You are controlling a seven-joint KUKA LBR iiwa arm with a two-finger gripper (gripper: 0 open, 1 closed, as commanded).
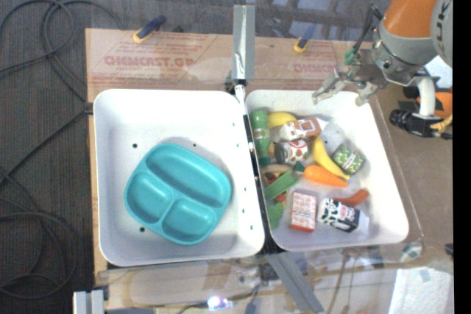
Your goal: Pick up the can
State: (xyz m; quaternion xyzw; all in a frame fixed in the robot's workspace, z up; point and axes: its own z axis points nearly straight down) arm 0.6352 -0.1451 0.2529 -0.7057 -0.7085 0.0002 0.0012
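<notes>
The can [346, 158] has a green label and a grey top, and lies tilted in the right bin [390, 180], near its right wall. It rests against a yellow banana [327, 157]. My gripper [343, 93] hangs over the far edge of the right bin, above and behind the can and apart from it. Its fingers [324, 93] are spread open with nothing between them.
The right bin is crowded: a green bottle [259, 121], a small red-and-white tub [294, 151], a carrot [324, 174], a red chili [355, 196], a cow-patterned carton [338, 215] and an orange box [302, 209]. A teal divided plate [178, 192] lies in the left bin [118, 114].
</notes>
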